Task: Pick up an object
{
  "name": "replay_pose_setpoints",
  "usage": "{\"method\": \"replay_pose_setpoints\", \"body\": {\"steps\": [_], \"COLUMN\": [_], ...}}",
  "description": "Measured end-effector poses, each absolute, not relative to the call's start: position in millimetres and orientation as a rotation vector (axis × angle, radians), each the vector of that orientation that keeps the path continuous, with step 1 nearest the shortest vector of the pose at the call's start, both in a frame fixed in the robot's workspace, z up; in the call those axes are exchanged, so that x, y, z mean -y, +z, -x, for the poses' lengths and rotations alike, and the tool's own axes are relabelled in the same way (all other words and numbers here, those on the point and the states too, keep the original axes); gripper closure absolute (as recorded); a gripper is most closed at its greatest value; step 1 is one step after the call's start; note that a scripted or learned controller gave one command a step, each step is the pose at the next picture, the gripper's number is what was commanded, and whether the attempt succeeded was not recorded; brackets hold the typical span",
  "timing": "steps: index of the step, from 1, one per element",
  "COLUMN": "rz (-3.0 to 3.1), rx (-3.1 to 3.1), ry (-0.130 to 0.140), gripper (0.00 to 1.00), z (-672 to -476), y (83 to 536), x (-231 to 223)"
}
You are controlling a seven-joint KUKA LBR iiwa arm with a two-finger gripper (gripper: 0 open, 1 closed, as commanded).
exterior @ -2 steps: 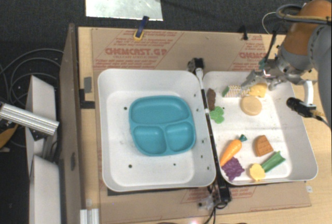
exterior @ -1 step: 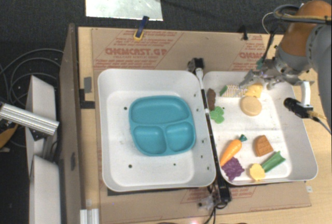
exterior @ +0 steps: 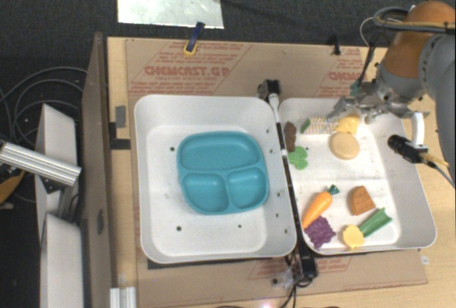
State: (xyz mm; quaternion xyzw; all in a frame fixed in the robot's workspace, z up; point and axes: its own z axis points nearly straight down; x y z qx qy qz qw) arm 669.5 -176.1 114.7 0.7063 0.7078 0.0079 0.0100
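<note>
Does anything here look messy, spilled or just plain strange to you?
Nothing looks spilled or broken. The toy foods lie scattered loosely in the right bin, the carrot slanted and the brown piece against the divider. The blue tray sits slightly turned in the left bin.

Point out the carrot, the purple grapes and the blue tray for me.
carrot point(exterior: 316, 208), camera view, middle of its orange body.
purple grapes point(exterior: 320, 232), camera view, centre of the bunch.
blue tray point(exterior: 222, 172), camera view, the ridge where its compartments meet.
</note>
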Motion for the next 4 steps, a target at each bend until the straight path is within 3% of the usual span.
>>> {"method": "replay_pose_setpoints", "body": {"steps": [4], "rz": [-2.200], "rx": [-2.212], "ry": [0.028], "gripper": [0.00], "z": [-662.9], "y": [112.3], "x": [167.4]}}
